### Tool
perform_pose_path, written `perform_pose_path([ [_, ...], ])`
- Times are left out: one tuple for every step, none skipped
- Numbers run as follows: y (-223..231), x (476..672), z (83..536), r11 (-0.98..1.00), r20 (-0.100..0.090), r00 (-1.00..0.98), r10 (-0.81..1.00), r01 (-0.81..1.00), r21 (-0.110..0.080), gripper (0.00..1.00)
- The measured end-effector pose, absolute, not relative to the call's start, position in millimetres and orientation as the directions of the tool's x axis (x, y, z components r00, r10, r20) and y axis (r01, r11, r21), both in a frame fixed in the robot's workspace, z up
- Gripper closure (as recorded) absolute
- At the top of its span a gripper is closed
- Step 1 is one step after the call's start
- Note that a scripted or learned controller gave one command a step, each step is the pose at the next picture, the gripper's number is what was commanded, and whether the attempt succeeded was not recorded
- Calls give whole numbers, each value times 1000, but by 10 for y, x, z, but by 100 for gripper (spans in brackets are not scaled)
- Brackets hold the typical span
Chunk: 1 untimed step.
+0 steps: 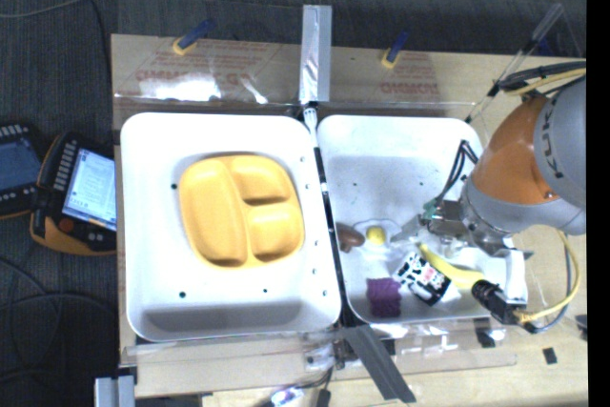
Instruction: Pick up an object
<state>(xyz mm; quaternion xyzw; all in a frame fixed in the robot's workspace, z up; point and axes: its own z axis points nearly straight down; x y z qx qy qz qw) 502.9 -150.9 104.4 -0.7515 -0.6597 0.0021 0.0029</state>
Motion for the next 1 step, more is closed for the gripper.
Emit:
perform_pose_path([
  [-1625, 4915, 937, 44, -2, -44, 999, 999, 22, 0],
])
